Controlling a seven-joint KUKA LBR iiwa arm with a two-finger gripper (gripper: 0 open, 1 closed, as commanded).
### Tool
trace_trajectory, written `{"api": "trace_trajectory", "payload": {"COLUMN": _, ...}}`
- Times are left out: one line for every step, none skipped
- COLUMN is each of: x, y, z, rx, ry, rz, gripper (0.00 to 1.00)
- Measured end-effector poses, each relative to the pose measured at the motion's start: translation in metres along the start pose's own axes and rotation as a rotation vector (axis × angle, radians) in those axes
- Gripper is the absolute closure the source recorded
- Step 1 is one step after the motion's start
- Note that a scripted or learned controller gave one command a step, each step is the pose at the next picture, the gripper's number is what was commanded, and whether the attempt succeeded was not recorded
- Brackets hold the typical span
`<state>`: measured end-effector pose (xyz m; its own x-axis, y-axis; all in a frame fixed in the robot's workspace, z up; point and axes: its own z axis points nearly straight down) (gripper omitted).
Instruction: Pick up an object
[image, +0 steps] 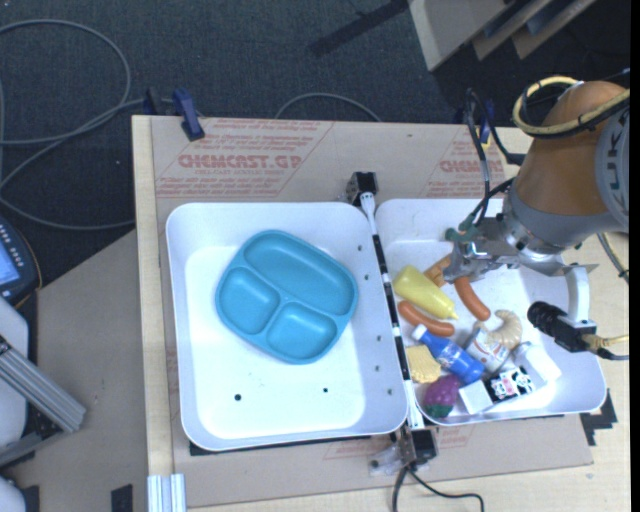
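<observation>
From the overhead camera view we see the grey two-finger gripper (468, 250) low in the right white bin (580, 395), above a glossy orange plastic toy sausage (472, 298) just right of the yellow plastic toy corn cob (421, 290). Its grip we cannot tell. We judge the sausage light, stiff, slippery; pinch across its middle.

Robotics lab: clamped board bench (250, 150), loose cables (80, 60), dark carpet (250, 50).

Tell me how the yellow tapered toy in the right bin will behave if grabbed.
The yellow tapered toy looks smooth and rounded, so it may slip from a pinch. It lies against an orange sausage-shaped toy, which would probably shift too. It looks like light, stiff plastic.
</observation>
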<state>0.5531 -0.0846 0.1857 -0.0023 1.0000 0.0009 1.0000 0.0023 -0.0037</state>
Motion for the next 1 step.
{"api": "trace_trajectory", "payload": {"x": 0.0358, "y": -0.0425, "z": -0.0488, "rx": 0.000, "ry": 0.000, "rz": 0.001, "gripper": 1.00}}
